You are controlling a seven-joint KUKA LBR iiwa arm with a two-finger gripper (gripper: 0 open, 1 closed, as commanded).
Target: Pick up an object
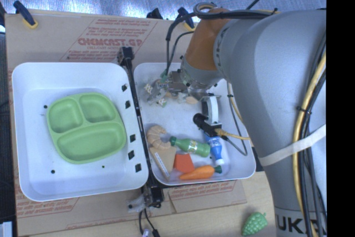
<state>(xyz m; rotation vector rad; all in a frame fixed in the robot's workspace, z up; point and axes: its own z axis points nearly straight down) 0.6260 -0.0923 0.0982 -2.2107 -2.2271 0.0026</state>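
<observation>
My gripper (pixel 159 90) is low in the back left part of the right bin (pixel 242 166), under the orange-banded wrist. In front of it lie a tan croissant (pixel 157 137), a green bottle (pixel 191 146), a blue bottle (pixel 217 150), an orange-red block (pixel 183 162) and an orange carrot (pixel 197 173). The croissant is the nearest of these and lies apart from the gripper. The arm hides the bin's back right part.
The left bin (pixel 28 175) holds a green three-section plate (pixel 86 126). A black clamp strip (pixel 133 119) runs between the bins. A green bumpy toy (pixel 254 223) lies outside on the bench at the front right. The grey arm (pixel 277 80) covers the right side.
</observation>
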